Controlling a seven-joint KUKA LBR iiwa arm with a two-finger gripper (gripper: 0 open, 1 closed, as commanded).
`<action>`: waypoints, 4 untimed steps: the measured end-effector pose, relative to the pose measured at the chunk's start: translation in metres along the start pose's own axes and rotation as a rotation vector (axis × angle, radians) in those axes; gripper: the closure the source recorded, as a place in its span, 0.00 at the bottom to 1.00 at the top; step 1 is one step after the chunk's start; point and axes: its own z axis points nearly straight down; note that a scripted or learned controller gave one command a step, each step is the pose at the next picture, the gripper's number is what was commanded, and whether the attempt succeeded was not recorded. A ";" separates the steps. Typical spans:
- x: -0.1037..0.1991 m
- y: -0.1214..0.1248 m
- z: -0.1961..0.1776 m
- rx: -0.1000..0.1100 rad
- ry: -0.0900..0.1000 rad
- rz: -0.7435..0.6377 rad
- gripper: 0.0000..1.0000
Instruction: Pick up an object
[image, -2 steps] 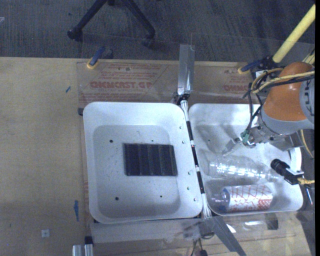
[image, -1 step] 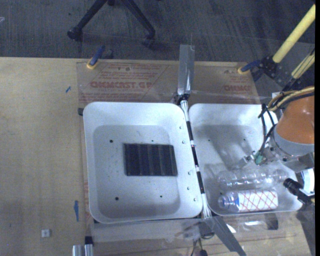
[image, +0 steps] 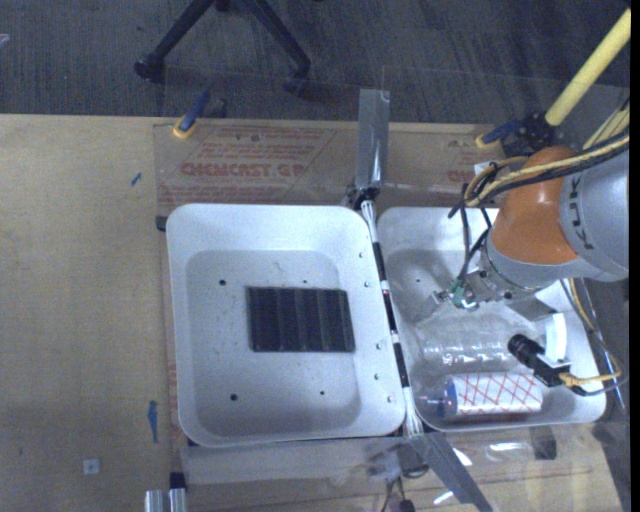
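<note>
My gripper (image: 455, 296) hangs low in the right bin (image: 405, 240), below the orange wrist band. It sits just above the upper left end of a clear plastic bottle (image: 465, 346) that lies on its side across the bin. Whether it touches the bottle cannot be made out. A cylinder with a red and white check pattern (image: 492, 393) lies along the bin's near wall, its bluish cap pointing left. In the left bin (image: 190, 300), a dark ribbed rectangular slab (image: 300, 318) lies flat in the middle.
A metal divider post (image: 372, 140) stands behind the seam between the two bins. Blue and yellow clamps (image: 190, 118) hold the brown board at the back. The arm's body covers the right bin's far right part.
</note>
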 end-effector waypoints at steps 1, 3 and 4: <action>0.001 -0.056 -0.029 -0.064 -0.028 -0.080 0.00; 0.009 -0.062 -0.016 -0.057 -0.032 -0.205 0.00; 0.005 -0.019 0.000 0.002 -0.001 -0.059 0.00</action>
